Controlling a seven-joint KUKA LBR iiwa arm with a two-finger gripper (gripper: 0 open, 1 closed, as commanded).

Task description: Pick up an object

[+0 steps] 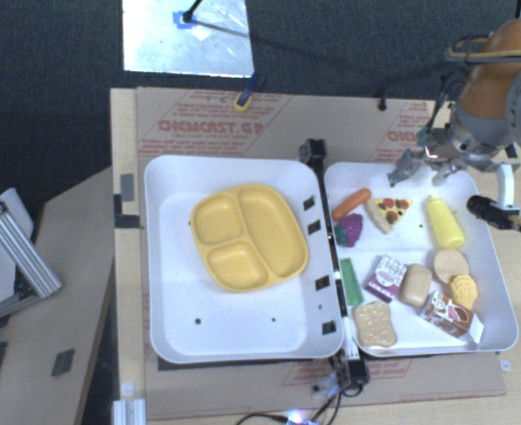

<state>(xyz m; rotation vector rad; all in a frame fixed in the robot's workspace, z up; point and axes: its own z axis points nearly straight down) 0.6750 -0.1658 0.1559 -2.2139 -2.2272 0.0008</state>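
Note:
My gripper (422,170) hangs over the back edge of the right bin (500,312), open, with nothing between its fingers. Just in front of it lie a pizza slice (391,211) and a yellow bottle (444,222). An orange carrot-like piece (351,203) and purple grapes (350,229) sit at the bin's left side. Nearer the front are a green stick (350,282), a purple-and-white box (386,277), a bread roll (415,284), a toast-like cracker (375,323), a round biscuit (450,263), a yellow waffle piece (462,290) and a brown packet (448,315).
The left bin (172,326) holds a yellow divided tray (243,235). A black divider (327,246) runs between the bins. A shiny sheet (188,25) lies on the dark floor behind the bench.

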